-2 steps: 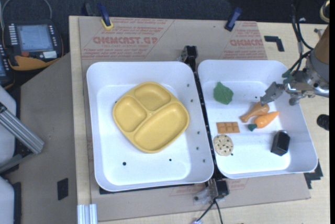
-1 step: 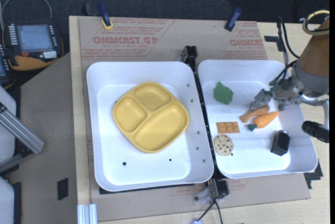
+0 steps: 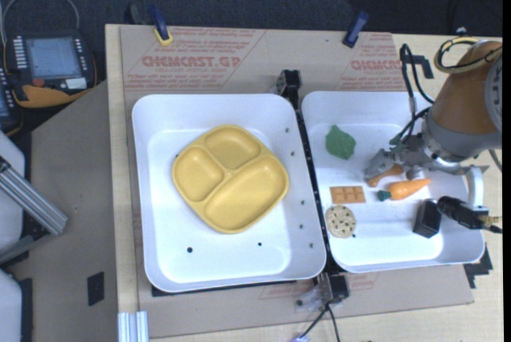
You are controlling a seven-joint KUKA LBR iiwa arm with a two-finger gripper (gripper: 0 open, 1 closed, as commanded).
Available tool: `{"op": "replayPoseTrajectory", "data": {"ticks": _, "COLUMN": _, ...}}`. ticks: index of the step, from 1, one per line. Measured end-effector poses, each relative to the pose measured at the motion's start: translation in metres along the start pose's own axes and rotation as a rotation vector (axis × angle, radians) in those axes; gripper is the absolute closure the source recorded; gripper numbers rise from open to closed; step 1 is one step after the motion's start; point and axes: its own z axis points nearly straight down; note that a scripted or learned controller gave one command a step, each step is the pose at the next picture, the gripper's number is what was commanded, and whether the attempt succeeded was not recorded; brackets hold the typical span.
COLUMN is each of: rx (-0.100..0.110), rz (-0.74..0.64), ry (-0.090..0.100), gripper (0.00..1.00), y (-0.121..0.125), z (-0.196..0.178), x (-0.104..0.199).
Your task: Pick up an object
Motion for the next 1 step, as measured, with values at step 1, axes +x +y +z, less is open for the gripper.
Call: {"op": "replayPoseTrajectory", "data": {"ticks": 1, "rx": -0.007, "rz": 0.001, "ry": -0.004, "gripper": 1.00, "y": 0.0013, "z": -0.0141, "x": -0.0011}}
